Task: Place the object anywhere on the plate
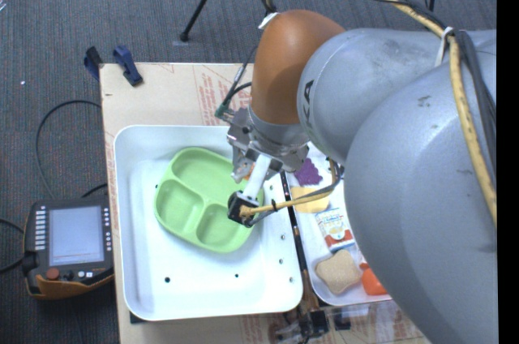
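Desk (162, 91), two white bins. Left bin (122, 212): green plate (182, 196) with compartments, lying flat. Right bin (310, 279): grapes (306, 170), yellow wedge (306, 196), carton (332, 227), bread (338, 273), orange piece (371, 281), all well apart from the plate. The arm (389, 156) hides much of that bin. Blue clamp (126, 65) at the desk's far corner; pendant (71, 241) on the floor. Claw (243, 170) over the plate's right rim; cannot tell how open, or whether it holds anything.

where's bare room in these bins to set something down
Bare: left bin floor below the green plate, and the strip left of it; the plate's compartments too. Crowded: right bin, with bread, carton, grapes.
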Tool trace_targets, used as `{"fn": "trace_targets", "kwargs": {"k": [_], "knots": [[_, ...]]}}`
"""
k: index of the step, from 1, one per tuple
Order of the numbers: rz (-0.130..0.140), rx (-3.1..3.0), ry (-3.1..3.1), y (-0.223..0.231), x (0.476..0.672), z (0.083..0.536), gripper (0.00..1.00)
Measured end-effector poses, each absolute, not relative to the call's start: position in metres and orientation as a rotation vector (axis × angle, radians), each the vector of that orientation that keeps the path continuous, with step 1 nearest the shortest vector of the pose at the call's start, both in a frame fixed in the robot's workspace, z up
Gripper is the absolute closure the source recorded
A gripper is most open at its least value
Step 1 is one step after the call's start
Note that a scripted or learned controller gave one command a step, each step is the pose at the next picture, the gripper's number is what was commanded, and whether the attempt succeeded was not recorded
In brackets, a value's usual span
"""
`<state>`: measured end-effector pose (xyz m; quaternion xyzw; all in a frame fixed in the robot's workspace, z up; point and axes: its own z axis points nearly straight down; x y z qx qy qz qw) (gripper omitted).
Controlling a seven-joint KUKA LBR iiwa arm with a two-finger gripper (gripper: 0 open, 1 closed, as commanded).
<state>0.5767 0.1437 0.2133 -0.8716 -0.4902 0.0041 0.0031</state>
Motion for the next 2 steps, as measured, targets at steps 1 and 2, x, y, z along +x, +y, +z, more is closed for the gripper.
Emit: {"fn": "trace_targets", "kwargs": {"k": [1,2], "knots": [[0.003,-2.738,-1.528,0.2262,0.5412,0.2851,1.0],[0.013,-2.741,-1.527,0.2238,0.5408,0.2823,0.0]]}}
